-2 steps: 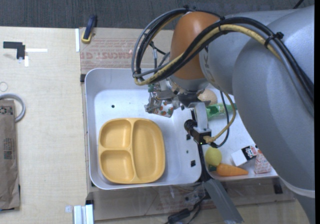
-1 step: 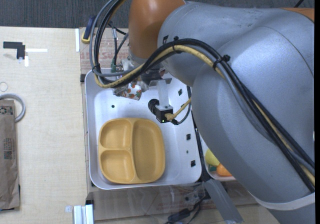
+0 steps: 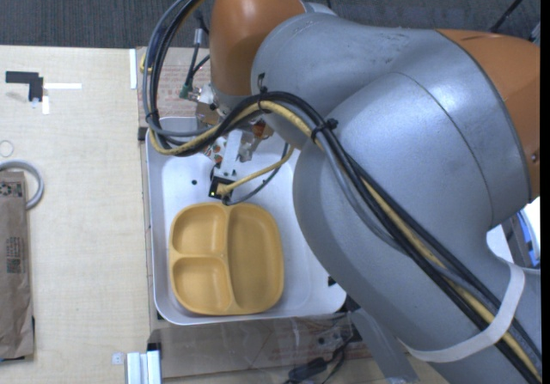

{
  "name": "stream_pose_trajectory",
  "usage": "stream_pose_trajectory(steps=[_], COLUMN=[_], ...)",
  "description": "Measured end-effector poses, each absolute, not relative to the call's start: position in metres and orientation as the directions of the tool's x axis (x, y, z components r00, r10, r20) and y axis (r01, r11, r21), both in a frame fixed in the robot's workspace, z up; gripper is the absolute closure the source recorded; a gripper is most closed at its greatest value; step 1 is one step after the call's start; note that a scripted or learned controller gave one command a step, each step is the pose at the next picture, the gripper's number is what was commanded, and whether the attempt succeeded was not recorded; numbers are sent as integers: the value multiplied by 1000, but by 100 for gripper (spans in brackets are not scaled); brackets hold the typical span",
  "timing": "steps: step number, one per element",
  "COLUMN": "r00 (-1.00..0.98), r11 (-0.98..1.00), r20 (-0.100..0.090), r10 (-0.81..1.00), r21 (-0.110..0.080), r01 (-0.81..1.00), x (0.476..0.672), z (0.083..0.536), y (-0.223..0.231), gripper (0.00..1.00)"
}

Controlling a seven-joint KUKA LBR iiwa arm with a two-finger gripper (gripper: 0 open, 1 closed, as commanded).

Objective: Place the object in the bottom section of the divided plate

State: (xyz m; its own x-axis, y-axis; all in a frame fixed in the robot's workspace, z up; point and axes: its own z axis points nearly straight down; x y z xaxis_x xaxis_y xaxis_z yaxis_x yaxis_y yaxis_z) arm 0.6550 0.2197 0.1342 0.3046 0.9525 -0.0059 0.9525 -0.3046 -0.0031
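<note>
Under the wrist, around the gripper (image 3: pixel 234 150), the object to be placed cannot be made out: the grey arm with its orange band (image 3: pixel 387 116) and the looped black and yellow cables (image 3: pixel 258 107) cover that spot, so where the object lies, and whether the jaws are clenched on it or released, cannot be told. Its weight, stiffness and best gripping point are equally unknown; my judgement is that a narrow, firm part should be pinched and the grasp checked before moving. Just below the jaws, toward the bin's near edge, sits the mustard-yellow divided plastic plate (image 3: pixel 228 258), apart from them and flat on the floor of the shallow white bin (image 3: pixel 163 202). It looks stiff, light and smooth, so it may slide if nudged. Its two small sections on the side away from the arm and its one long section nearer the arm all look bare. To the jaws' far side lies the pale wooden bench (image 3: pixel 77 202).
</note>
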Motion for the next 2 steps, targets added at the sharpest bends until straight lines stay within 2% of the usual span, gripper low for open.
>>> stream_pose_trajectory(steps=[1, 2], r00=[723, 946], r11=[-723, -946], r20=[-5, 4], r10=[691, 324], r21=[-2, 1], r01=[691, 324], x=[659, 632], z=[96, 96], y=[228, 154], gripper=[100, 100])
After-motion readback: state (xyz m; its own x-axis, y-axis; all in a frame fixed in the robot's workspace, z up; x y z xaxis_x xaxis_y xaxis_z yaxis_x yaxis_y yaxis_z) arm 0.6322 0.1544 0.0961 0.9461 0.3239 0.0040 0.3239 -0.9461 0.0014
